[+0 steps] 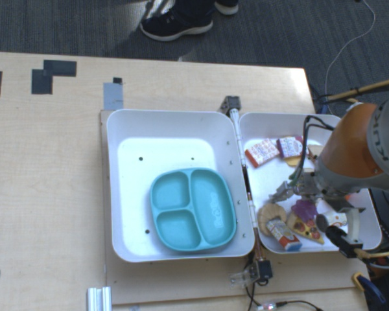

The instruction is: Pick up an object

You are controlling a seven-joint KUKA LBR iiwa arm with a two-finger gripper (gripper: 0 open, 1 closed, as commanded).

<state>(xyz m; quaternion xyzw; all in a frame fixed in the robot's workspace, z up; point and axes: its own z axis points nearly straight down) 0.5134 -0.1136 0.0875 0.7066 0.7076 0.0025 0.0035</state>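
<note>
I'm seeing the grey arm with its orange band [353,149] hanging over the right white bin [266,125], the gripper [297,190] dipping among small packets — a purple object [304,208] just beside it. Grip state — I cannot tell. A blue three-compartment plastic tray [193,208] is sitting in the left white bin [162,125].

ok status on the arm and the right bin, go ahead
Hand low in the right bin, over the clutter. Nothing visibly held. Purple item and red-white packet close by. Teal divided tray sits in the left bin.
</note>
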